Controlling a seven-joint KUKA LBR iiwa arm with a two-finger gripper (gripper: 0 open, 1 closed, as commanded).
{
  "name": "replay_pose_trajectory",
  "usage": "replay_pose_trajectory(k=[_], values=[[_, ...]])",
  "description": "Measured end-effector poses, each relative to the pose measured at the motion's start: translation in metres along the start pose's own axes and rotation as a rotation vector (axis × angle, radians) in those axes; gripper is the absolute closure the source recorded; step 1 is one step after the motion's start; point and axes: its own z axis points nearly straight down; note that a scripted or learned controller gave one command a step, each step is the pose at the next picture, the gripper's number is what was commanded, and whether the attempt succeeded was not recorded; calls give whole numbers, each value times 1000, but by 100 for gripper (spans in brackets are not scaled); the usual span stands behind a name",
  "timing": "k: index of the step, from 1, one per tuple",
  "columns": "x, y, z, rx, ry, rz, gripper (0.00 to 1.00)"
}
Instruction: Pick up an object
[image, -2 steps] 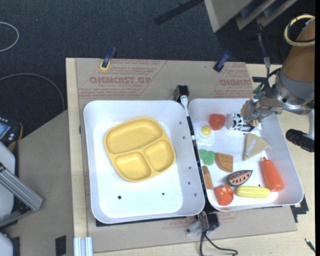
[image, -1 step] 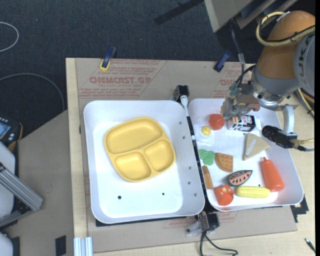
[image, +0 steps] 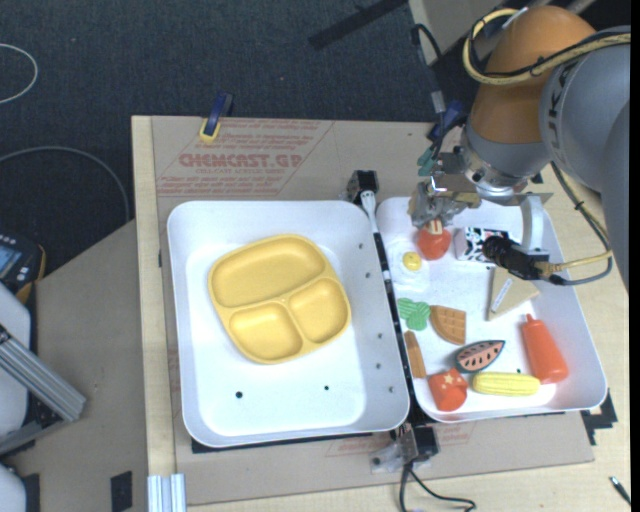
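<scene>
In the left bin (image: 190, 300), a yellow three-compartment tray (image: 279, 297) lying flat, slightly toward the upper half. In the right bin (image: 590, 360), a spread of toy food: a small yellow piece (image: 411, 262), a green leafy piece (image: 414, 314), a waffle-brown wedge (image: 449, 324), a red tomato (image: 447, 390), a watermelon slice (image: 479, 354), a corn cob (image: 506, 384), a pale wedge (image: 506, 295) and an orange-red bottle (image: 543, 349). At that bin's upper left, gripper (image: 434, 222) lowered right onto a small red fruit (image: 433, 244), touching or nearly so; cannot tell how wide the gripper stands or whether the fruit is gripped.
</scene>
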Motion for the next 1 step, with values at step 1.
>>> replay_pose_trajectory(k=[1], values=[[55,24,-12,-1,2,-2,100]])
